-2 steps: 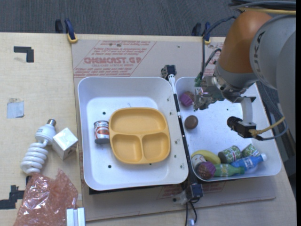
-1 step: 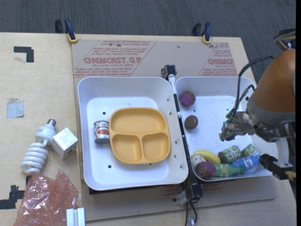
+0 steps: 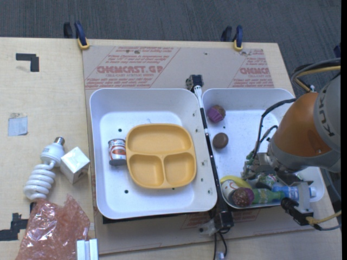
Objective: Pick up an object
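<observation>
- Gripper (image 3: 259, 173) is low in the right bin (image 3: 241, 121), at its near right part, under the grey wrist and the orange band (image 3: 298, 129) of the arm; if it is spread or pressed together I cannot tell, because the wrist and cables cover it
- It is above a group of objects at the near edge of this bin; a blue and white tube-like object (image 3: 290, 191) lies just beside it, towards the right; a yellow object (image 3: 230, 184) and a dark purple round object (image 3: 242, 197) lie at the left of it, touching one another; nothing is visibly between the gripper's parts
- A brown ball (image 3: 220, 140) lies near the middle of the right bin, apart from the gripper; a purple ball with pattern (image 3: 216, 113) lies at the far left corner of the same bin
- The left bin (image 3: 103, 145) holds a yellow tray with three compartments (image 3: 161, 155); a small can (image 3: 116, 151) lies on its side, touching the left edge of the tray
- On the bench, at the left of both bins, lie a white spiral light bulb (image 3: 42, 173), a white cube (image 3: 75, 163) just beside it, and a crumpled reddish plastic bag (image 3: 51, 233) nearer to the camera
- Two blue and yellow clamps (image 3: 81, 36) hold the brown board (image 3: 135, 64) at its far edge
</observation>
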